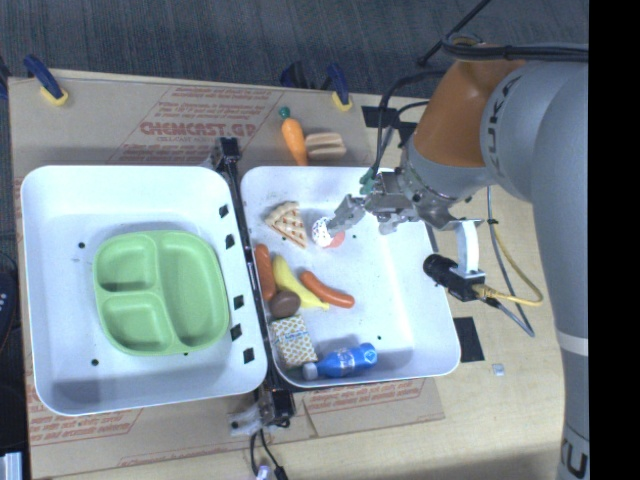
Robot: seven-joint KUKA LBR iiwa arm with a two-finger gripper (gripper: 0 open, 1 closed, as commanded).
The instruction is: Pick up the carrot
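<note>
The bench is covered with printed brown cardboard and bears two shallow white bins, the left bin and right bin touching side by side. Directly on the cardboard, just behind the right bin, lie the carrot and a small bun, touching each other.

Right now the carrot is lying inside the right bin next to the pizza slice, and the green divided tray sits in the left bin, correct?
Not quite. The camera view shows the carrot outside the bins, on the cardboard beyond the right bin's far rim, beside a small sandwich-like toy. The pizza slice is inside the right bin. The green divided tray does sit in the left bin.
</note>
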